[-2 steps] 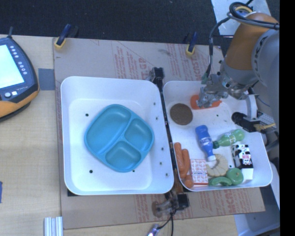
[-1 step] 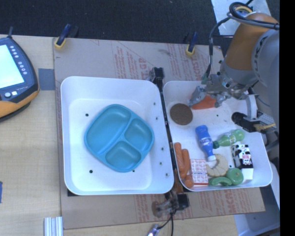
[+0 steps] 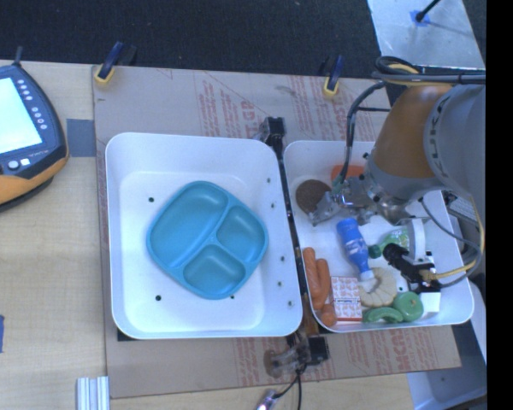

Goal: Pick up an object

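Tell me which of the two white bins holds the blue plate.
The left bin: the blue divided plate lies alone in it. The right bin holds the small clutter, and the arm reaches over it.

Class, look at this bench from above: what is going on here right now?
A grey robot arm with an orange band reaches in from the right over the right-hand bin, which holds a jumble of small things: a blue bottle, a brown disc, a green ring and orange sticks. Its gripper is low among them, beside the disc. The left-hand bin holds a blue divided plate.
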Tool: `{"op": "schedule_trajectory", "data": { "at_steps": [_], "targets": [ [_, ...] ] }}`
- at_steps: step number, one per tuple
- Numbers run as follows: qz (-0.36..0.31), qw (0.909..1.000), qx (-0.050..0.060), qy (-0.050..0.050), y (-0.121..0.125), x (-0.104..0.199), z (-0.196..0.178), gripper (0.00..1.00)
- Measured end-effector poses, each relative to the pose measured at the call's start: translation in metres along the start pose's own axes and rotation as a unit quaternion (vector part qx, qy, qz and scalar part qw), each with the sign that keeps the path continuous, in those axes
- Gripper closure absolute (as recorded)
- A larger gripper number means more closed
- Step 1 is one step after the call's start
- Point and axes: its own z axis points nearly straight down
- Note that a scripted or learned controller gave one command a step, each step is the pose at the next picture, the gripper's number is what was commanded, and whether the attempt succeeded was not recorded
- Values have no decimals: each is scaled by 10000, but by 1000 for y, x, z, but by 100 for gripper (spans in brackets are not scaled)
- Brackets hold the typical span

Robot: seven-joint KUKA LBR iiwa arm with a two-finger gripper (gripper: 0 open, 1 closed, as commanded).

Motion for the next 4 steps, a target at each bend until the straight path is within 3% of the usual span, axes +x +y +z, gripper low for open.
{"op": "schedule_trajectory", "data": {
  "at_steps": [1, 2, 3, 4],
  "targets": [
    [-14, 10000, 6, -8, 0, -1, -10, 100],
    [-8, 10000, -17, 5, -4, 64, -101, 100],
    [-8, 10000, -13, 3, 44, 66, -101, 100],
    [-8, 10000, -12, 3, 44, 66, -101, 0]
  ]
}}
